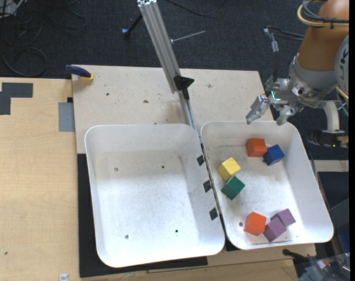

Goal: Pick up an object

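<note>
The left bin (148, 198), nearest the viewer at the bottom of the scene, is the biggest thing on the bench, a shallow white tray with only dark specks on its floor. Touching it along its right wall is the right bin (309, 174), slightly smaller, and everything else is placed from this one. Above its far right corner stands the arm (321, 45), grey with an orange band, carrying the gripper (270, 115) just over the bin's far rim; its two fingers stand apart with nothing between them. A long aluminium rail (166, 51) slants away from the bin's far left corner. Inside the bin lie seven cubes: an orange cube (256, 147) near the far wall with a blue cube (274, 154) touching its right side; a yellow cube (229, 168) close to the left wall with a green cube (233, 187) just in front of it; and by the near wall a second orange cube (255, 223) beside two purple cubes (278, 224) that touch each other.
</note>
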{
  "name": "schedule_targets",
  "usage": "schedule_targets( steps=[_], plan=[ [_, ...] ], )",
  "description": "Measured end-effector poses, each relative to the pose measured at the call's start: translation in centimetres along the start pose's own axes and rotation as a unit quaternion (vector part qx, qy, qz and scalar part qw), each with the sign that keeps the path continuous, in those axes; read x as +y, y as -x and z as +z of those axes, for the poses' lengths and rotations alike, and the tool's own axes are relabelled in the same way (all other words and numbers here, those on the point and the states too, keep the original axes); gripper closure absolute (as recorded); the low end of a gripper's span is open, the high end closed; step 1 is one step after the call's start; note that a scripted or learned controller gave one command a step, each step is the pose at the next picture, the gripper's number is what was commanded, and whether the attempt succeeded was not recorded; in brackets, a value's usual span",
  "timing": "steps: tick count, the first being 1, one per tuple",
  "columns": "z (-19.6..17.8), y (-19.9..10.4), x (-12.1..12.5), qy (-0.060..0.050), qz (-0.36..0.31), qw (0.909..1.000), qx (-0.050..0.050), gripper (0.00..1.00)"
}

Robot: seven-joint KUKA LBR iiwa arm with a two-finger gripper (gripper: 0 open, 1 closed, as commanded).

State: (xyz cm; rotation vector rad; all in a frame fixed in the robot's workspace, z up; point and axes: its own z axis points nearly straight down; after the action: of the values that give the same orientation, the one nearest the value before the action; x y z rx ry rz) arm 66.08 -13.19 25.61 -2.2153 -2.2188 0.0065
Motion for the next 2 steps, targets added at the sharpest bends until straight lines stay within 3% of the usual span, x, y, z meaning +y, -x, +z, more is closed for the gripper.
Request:
schedule_targets(
  steps=[1, 2],
  plan=[
    [-0.3, 0.0, 0.1, 0.002, -0.001, 1.0, -0.001, 0.0],
    [6.0, 0.3, -0.5, -0.001, 0.0, 1.0, 0.0, 0.0]
  ],
)
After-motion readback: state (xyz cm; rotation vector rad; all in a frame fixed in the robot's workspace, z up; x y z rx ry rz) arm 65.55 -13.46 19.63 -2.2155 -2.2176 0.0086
